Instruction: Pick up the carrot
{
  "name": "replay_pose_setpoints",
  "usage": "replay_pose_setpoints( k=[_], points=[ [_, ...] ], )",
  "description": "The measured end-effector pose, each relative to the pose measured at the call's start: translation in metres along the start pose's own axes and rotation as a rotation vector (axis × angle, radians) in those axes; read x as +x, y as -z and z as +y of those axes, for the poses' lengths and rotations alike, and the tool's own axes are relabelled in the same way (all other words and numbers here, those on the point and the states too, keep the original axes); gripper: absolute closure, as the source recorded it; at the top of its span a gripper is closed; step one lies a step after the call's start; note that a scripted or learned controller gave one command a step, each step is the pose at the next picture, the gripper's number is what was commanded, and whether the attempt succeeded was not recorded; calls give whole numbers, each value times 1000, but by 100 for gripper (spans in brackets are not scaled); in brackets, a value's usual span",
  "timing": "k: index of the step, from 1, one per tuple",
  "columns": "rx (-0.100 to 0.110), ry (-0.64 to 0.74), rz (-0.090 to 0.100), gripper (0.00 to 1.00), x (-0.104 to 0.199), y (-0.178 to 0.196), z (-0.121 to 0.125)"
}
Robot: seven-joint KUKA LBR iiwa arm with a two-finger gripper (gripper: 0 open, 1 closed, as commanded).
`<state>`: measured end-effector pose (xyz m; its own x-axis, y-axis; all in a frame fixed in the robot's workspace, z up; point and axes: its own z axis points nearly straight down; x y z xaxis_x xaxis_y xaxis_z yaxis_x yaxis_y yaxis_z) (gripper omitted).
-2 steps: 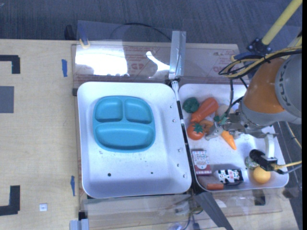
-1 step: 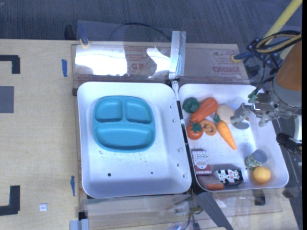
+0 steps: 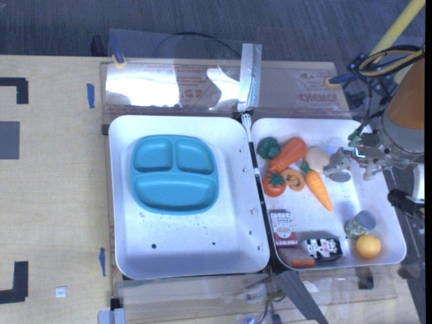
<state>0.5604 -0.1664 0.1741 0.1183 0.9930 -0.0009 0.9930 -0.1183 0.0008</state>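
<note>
Crowded bin, easy to grab the wrong orange thing.

Gripper hovering by the right bin's far right side, fingers apart, nothing between them. Carrot lying mid-bin, leafy end toward the far edge, tip toward the near edge, just beside an orange pepper ring and a pale round piece. Second, fatter carrot with a green top near the far left corner, tomato just below. Risks: closing on a neighbour instead, or nudging the tapered carrot so it rolls out of the pinch.
</note>
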Motion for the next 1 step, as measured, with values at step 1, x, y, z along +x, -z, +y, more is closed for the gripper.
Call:
replay_pose_setpoints(
  k=[1],
  points=[
    [-13, 11, 0, 0, 31, -83, 11]
  ],
)
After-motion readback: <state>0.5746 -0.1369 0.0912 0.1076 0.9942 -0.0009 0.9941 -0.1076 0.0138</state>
